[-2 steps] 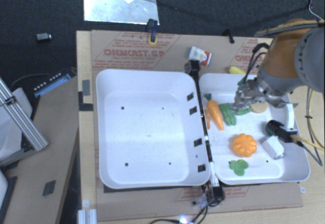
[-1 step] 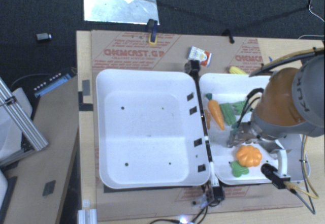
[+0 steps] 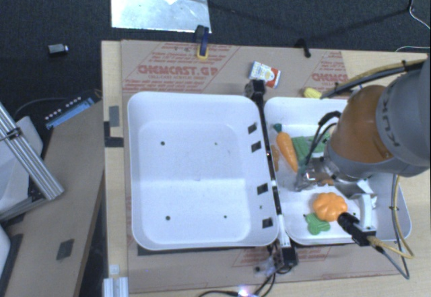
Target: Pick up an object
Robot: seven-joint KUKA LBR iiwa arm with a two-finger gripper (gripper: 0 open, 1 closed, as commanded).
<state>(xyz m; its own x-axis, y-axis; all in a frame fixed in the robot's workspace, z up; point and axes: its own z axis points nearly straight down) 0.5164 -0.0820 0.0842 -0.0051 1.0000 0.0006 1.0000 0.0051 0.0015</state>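
An orange toy carrot [image 3: 287,149] lies beside the right bin's [image 3: 296,234] left wall, the pincer [image 3: 306,178], grip state unclear, just lower right of it.

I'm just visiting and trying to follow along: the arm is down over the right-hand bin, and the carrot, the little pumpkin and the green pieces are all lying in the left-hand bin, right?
Not quite. The camera view shows the carrot, the pumpkin and the green pieces lying in the right-hand bin, the same bin the arm is down over, not in the left-hand bin.
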